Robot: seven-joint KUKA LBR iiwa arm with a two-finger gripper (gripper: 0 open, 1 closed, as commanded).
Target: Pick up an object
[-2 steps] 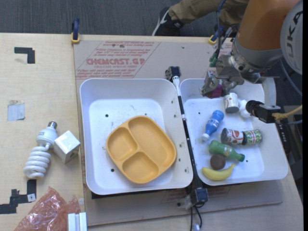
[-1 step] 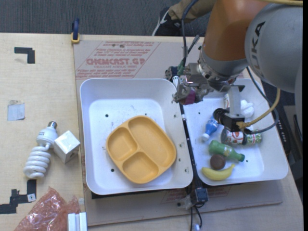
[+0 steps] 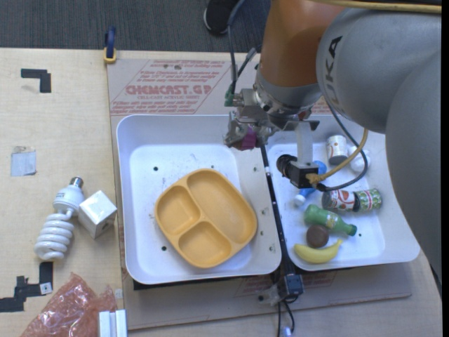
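Note:
My gripper (image 3: 245, 136) hangs over the back right corner of the left bin (image 3: 140, 188), close to the wall between the two bins. It is shut on a small purple object (image 3: 246, 142) that shows between its fingers. A yellow divided plate (image 3: 205, 218) lies in the middle of the left bin, in front of the gripper. The right bin (image 3: 393, 237) holds a banana (image 3: 317, 252), a green bottle (image 3: 330, 220), a brown ball (image 3: 318, 236), a bottle with a red label (image 3: 352, 200) and a white cup (image 3: 338, 147).
The grey arm covers the back right of the view and part of the right bin. On the bench left of the bins lie a spiral light bulb (image 3: 57, 223), a white cube (image 3: 97, 213) and a red mesh bag (image 3: 70, 307).

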